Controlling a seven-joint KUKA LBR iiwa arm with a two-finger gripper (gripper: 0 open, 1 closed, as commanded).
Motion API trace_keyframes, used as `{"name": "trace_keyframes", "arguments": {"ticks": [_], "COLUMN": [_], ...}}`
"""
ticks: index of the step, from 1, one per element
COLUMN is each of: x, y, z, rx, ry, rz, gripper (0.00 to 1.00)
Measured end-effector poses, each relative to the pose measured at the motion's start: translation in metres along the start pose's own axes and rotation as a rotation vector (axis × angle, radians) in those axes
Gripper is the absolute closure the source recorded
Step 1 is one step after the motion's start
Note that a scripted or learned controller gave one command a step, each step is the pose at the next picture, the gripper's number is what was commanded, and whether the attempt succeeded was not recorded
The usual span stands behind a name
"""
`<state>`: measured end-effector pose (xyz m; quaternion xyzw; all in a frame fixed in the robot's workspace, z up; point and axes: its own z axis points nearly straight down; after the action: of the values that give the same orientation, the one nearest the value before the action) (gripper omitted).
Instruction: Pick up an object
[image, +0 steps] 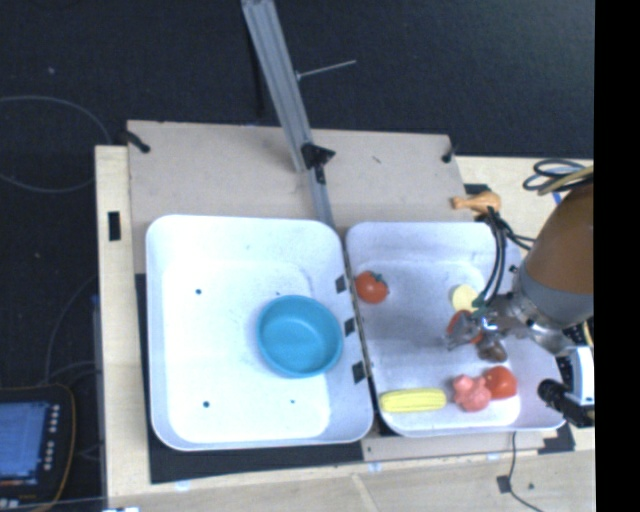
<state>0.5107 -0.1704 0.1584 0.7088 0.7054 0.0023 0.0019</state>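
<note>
The bench (250, 165) carries two white bins side by side: the left bin (200, 260) and the right bin (410, 260). One grey arm (560, 270) with an orange band reaches in over the right bin's right edge; its outer part is cut off by the frame.

In the left bin lies one blue bowl (298, 335), right of that bin's centre and near the edge shared with the other bin.

The right bin holds five things that can be counted. One yellow corn cob (412, 401) lies along the near edge, toward the near-left corner. One pink lumpy item (468, 393) sits just right of it, touching one red round item (501, 381) near the near-right corner. One red tomato (371, 288) rests close to the left edge. One small yellow ball (464, 297) lies right of centre.

The gripper (472, 333) hangs low over the right half of that bin, just below the yellow ball and above the pink and red items. Its tips are a dark, blurred tangle with a red spot in it, so I cannot tell how they stand or whether anything sits between them.
</note>
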Motion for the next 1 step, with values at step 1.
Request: {"name": "trace_keyframes", "arguments": {"ticks": [1], "x": [0.0093], "y": [0.0059], "z": [-0.0585], "rx": [-0.003], "ry": [0.000], "rz": [-0.011], "gripper": [1.00]}}
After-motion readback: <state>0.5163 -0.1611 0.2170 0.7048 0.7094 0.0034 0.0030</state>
